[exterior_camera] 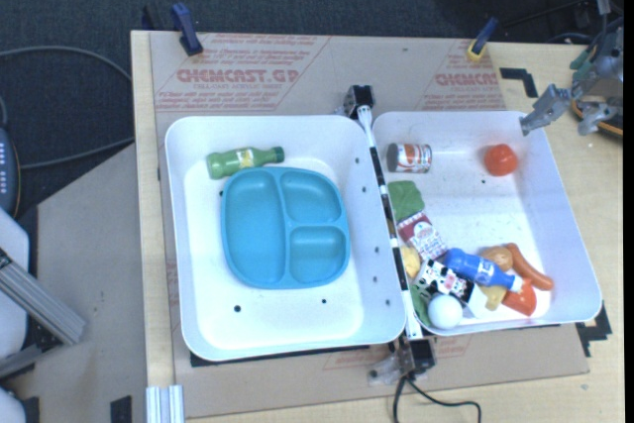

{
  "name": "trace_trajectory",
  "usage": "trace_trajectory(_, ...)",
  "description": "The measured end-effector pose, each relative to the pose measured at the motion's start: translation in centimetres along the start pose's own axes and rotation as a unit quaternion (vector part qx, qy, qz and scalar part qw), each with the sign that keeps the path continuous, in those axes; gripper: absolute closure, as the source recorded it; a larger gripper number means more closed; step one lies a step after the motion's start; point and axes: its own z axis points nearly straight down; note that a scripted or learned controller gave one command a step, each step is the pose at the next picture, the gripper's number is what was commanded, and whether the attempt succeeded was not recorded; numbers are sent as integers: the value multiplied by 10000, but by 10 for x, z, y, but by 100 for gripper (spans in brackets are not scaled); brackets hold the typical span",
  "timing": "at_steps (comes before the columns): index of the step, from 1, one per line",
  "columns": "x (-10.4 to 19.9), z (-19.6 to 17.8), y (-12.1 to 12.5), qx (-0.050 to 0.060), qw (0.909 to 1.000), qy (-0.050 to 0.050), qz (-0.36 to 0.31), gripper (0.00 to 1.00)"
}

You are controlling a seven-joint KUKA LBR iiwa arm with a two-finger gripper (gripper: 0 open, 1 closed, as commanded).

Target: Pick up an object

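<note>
Since the tool [540, 114] sits at the upper right rim of the right bin [570, 203], everything pickable lies down and to the view's left of it. Nearest candidate is the red ball [501, 159], just inside that bin's upper right area, near the tool but apart from it, slightly lower and further left. Round, so no long axis to align with. Tool carries nothing; whether it is spread or closed, cannot tell, too small and blurred. Small can [409, 157] lies on its side further left along the same bin's top, long axis roughly left-right. The rest is a pile in the lower part: green packet [405, 198], blue bottle [478, 269], white ball [445, 312], orange and red bits touching each other, harder to single out. Left bin [188, 243] holds a blue divided plate [285, 225] and a green bottle [244, 158], well apart from the tool across the divider. Likely move: short drop left and down onto the red ball.
</note>
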Motion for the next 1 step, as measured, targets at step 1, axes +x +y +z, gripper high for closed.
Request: trace_trajectory(1,0,96,39,11,10000,6,-8,0)
